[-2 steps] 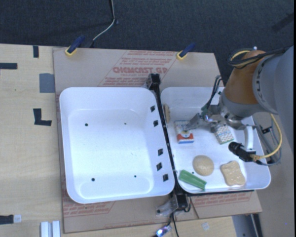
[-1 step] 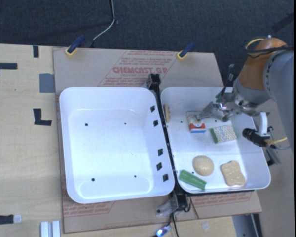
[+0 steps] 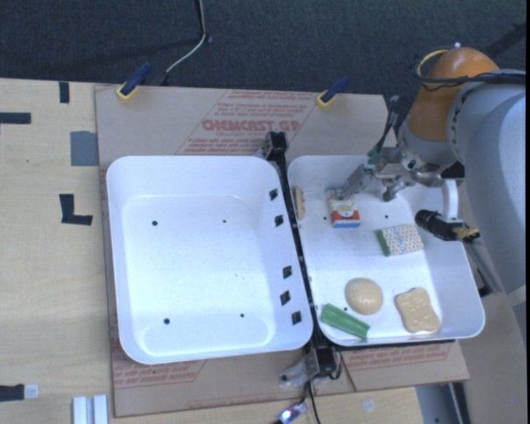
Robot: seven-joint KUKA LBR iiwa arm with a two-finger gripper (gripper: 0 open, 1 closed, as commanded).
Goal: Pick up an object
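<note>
Since the arm (image 3: 477, 148) is reaching in low over the right bin (image 3: 455, 325), this looks to me like the approach step of a pick, not a lift yet. The tool (image 3: 343, 190) hangs near the bin's back left area, just above a small red-and-white carton (image 3: 344, 214). Honestly, whether it's open or closed I can't tell from this angle, and nothing visibly sits in its grip.

That carton seems the likely target, since it's the closest thing to the tip. Other stuff in the same bin: a green-and-white patterned packet (image 3: 399, 239) to the right, a round beige object (image 3: 364, 295) and a tan biscuit-shaped piece (image 3: 418, 311) toward the front, a green block (image 3: 344, 321) at the front left corner, and a small pale item (image 3: 299, 203) against the left wall. The left bin (image 3: 124, 184) sits beside it on the table (image 3: 35, 263).

Next move, I'd guess: line up squarely over the carton, drop straight down, then close. It's small and near the wall, so a sloppy descent could just knock it over.
</note>
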